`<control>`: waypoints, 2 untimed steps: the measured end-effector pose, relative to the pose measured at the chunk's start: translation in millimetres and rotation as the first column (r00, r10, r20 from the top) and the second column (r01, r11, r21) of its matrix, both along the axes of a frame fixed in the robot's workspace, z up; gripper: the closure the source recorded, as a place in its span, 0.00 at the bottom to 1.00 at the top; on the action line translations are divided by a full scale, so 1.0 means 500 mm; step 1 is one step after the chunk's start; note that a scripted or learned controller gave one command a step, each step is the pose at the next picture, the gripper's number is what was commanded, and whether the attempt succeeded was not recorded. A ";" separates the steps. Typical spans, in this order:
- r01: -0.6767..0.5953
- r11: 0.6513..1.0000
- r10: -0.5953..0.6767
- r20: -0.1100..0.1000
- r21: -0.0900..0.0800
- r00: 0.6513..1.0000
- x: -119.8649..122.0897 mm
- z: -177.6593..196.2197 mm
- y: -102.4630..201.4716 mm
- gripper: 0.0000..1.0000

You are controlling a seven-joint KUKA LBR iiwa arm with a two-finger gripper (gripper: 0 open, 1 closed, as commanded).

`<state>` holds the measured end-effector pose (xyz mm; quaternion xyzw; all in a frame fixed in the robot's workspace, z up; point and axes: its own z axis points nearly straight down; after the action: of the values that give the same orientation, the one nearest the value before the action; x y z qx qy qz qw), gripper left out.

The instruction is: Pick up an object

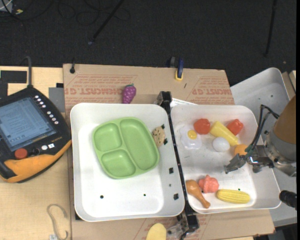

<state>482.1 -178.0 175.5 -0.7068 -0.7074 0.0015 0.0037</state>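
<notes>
A: Where is the tool [236, 162] seen?

B: It is seen low over the right bin [262, 115], near that bin's right wall, with the grey arm [285, 149] entering from the right. Whether it is spread or closed cannot be told, and nothing can be made out in its grasp.

A: What is found closest to it?

B: An orange piece [241, 149] is seen just beside its tip. A white egg [220, 144] and a yellow wedge [223, 132] are placed a little to the upper left, with two red items [202, 126] [235, 126] further back. A fried-egg toy [191, 135] is laid near the bin's left wall.

A: And toward the front?

B: A corn cob [234, 196], a pink item [209, 184] and a drumstick [197, 191] are gathered along the front edge.

A: Further out?

B: A green divided plate [125, 147] is set in the left bin [90, 194], with a cookie [159, 134] just beside it. On the desk [30, 204], purple grapes [128, 93] and a control pendant [25, 131] are seen.
</notes>
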 end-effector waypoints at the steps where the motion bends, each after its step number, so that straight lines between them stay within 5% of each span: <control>1: 0.001 1.000 -0.001 0.002 0.000 1.000 0.002 -0.109 0.024 0.00; 2: 0.000 1.000 0.000 0.006 -0.002 1.000 0.003 -0.179 0.029 0.00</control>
<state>483.7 -163.7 86.1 -0.7070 -0.7072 0.0003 0.0007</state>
